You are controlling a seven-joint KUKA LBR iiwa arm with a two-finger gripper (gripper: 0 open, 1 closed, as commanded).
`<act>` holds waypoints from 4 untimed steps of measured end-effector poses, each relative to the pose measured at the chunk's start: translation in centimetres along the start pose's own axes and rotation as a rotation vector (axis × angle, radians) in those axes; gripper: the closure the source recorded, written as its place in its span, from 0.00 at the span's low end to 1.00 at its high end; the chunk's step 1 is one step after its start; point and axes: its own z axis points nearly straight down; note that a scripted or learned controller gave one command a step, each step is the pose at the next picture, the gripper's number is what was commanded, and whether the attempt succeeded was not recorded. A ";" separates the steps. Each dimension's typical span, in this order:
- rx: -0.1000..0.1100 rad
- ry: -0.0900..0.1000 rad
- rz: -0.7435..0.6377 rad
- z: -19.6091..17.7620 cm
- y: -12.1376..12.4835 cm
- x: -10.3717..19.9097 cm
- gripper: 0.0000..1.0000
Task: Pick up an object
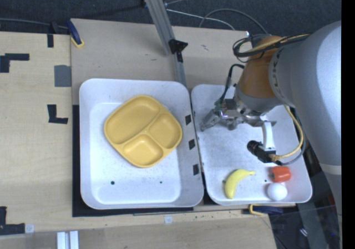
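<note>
1 yellow plate (143,130) in left bin (91,187); right bin (302,189): 1 banana (235,181), 1 white ball (277,191), 1 orange obj (281,173); gripper (213,120) jaws can't tell.

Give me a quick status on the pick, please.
Gripper over right bin, nothing seen held. Banana, white ball, orange piece untouched. Yellow tray in left bin.

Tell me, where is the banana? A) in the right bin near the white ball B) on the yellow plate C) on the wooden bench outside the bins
A: the banana lies at the front of the right bin, close to the white ball.
</note>
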 end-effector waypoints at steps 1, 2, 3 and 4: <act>0.000 0.002 -0.001 -1.2 0.0 0.1 1.00; -0.005 0.001 0.002 -7.2 -0.2 -0.6 1.00; -0.006 0.001 0.001 -13.5 -0.2 -0.5 1.00; -0.006 0.001 0.000 -18.6 -0.1 -0.5 1.00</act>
